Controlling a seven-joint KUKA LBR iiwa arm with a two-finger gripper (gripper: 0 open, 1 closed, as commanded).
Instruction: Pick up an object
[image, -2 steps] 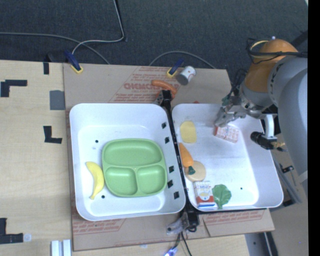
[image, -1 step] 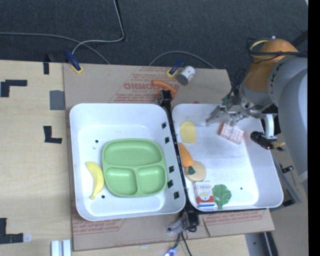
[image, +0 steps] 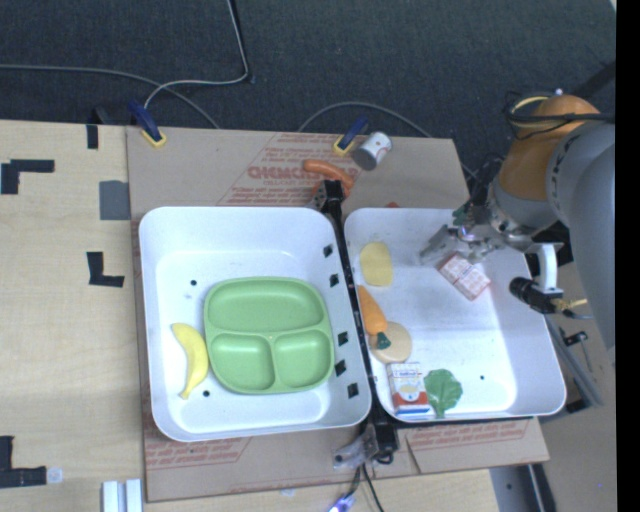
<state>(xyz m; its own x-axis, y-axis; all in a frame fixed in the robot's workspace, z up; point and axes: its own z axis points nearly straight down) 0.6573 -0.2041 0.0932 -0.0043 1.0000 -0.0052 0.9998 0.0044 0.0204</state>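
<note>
My gripper hangs over the far right part of the right bin, with its fingers spread open. Just below it, on the bin floor, lies a small red-and-white packet; nothing is between the fingers. Along the bin's left side lie a pale yellow piece, an orange carrot and a round tan piece. A small carton and a green leafy piece rest at the near edge.
The left bin holds a green divided plate and a banana on the plate's left. Orange and blue clamps and a small roll sit on the cardboard behind the bins.
</note>
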